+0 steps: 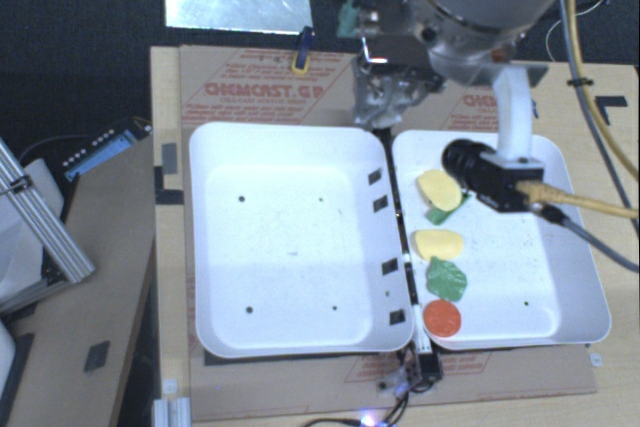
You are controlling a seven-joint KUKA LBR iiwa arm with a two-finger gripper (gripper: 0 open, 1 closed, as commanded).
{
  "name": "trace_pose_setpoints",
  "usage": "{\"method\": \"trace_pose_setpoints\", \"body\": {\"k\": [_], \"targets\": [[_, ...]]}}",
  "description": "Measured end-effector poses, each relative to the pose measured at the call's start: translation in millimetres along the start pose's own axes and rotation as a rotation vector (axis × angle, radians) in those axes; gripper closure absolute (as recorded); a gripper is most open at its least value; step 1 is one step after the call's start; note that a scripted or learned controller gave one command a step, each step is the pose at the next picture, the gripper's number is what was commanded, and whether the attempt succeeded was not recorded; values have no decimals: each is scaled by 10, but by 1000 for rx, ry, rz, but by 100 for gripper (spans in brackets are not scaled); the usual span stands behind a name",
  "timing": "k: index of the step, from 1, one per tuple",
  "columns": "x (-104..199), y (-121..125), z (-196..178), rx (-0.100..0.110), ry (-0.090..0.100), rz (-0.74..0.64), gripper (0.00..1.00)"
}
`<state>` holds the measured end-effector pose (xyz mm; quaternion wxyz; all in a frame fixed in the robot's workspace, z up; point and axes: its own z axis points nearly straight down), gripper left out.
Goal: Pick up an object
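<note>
My gripper point(385, 105) hangs over the far edge between the bins; can't tell its state. Pickable items line the right bin's point(560, 315) left edge: two yellow pieces point(438, 187), green leaf point(446, 278), red disc point(442, 318), probably pushed there.

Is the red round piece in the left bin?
No, the red round piece lies in the right bin, at its near-left corner just below the green leaf-shaped piece.
</note>
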<state>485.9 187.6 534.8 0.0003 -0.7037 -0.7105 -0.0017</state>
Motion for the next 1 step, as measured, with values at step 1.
{"method": "trace_pose_setpoints", "body": {"k": [1], "targets": [[234, 5, 0, 0, 0, 3, 100]]}}
